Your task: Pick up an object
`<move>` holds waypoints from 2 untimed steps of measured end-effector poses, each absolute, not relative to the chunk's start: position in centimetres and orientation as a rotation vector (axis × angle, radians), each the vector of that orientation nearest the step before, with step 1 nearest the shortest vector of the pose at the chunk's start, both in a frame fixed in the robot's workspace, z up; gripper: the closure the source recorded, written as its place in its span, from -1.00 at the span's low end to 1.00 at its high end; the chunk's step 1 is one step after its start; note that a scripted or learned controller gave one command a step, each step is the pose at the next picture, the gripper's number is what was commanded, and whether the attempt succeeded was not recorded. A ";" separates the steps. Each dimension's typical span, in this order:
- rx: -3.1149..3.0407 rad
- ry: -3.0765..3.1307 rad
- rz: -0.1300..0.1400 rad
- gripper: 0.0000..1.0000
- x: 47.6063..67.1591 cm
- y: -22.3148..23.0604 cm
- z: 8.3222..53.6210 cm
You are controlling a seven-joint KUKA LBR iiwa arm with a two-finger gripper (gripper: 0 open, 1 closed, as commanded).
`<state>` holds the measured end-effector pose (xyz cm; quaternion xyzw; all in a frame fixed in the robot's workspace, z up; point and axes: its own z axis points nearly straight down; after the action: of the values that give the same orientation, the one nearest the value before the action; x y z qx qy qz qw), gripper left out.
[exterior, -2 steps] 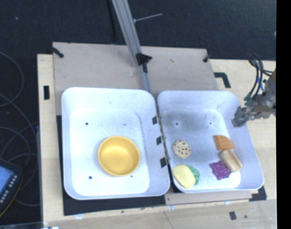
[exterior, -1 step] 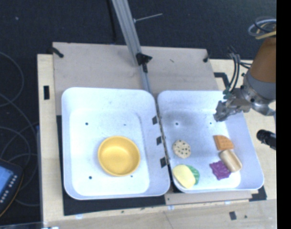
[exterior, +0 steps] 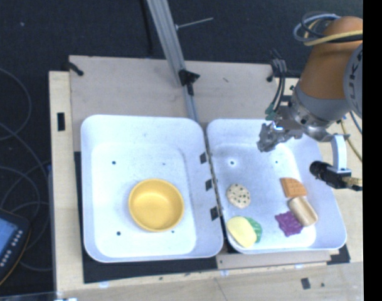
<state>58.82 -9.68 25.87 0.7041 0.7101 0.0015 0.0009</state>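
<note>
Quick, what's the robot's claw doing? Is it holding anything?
Gripper: over the far part of the right bin, away from the toys; open or closed cannot be told, and nothing is seen in it.

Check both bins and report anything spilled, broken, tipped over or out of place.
Nothing stands out. The yellow bowl sits upright in the left bin. In the right bin, the cookie, yellow-green item, purple piece, tan cylinder and orange piece lie loose but contained. The gripper hangs above them.
</note>
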 end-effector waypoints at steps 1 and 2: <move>2.213 2.229 0.004 1.00 60.4 -5.2 26.4; 2.215 2.228 -0.002 1.00 61.2 0.0 25.1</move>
<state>61.22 -0.05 25.13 0.7050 0.7092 -0.0005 -0.0001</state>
